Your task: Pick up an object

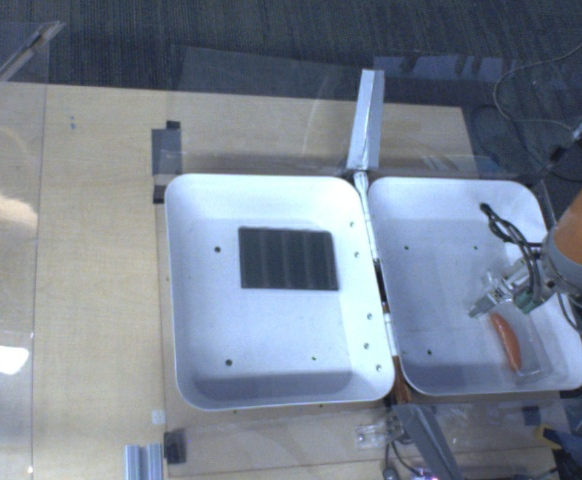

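A: Tool (pixel 506 298) sits low in the right bin (pixel 421 228), toward that bin's outer front corner, arm coming in over the outer rim. Whether its tips are apart or together, cannot tell: the end is small and blurred with cabling.

B: Target?

A: An orange, elongated object (pixel 511 343), carrot-like, lying flat on the right bin's floor just in front of the tool, close to the bin's front wall. Touching the tool or just beside it, cannot tell. Nothing is seen gripped.

B: Then how should the grasp go?

A: My judgement: centre the tool over the middle of the orange object, turn the wrist so the closing line crosses its short width, not its length. Descend straight until nearly on the floor, close, then lift vertically. The bin's front wall is near, so keep the tool's approach from the inner side.

B: Risk?

A: A round, slim body may roll or squirt out if caught off-centre.

B: Other container?

A: Left bin (pixel 191 268), sharing a wall with the right bin, holds a dark ribbed rectangular pad (pixel 288 259) lying flat near its middle. Both bins rest on the table (pixel 91 268).
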`<state>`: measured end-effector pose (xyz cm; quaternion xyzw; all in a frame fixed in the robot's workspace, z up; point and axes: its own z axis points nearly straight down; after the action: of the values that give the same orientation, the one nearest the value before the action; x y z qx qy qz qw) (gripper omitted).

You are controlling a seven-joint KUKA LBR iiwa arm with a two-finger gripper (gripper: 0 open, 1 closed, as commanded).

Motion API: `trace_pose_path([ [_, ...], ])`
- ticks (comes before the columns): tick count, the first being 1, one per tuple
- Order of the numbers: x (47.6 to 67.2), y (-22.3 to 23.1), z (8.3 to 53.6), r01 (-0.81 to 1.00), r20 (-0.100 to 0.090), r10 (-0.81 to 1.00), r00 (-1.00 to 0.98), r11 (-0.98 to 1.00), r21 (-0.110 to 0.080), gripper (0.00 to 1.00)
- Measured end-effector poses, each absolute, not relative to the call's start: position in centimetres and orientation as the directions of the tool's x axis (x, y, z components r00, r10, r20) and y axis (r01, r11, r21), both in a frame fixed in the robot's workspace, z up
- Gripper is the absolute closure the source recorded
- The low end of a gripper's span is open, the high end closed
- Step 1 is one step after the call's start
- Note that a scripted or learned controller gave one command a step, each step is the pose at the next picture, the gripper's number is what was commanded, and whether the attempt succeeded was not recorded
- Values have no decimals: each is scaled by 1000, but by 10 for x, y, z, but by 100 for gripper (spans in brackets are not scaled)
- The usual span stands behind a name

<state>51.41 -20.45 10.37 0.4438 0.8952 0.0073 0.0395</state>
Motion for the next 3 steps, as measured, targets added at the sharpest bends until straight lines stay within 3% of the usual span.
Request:
trace_pose_path([
  [2,509,-197,103,760,-58,761,-646,648,41,0],
  [3,515,-204,100,762,-39,762,-646,647,29,0],
])
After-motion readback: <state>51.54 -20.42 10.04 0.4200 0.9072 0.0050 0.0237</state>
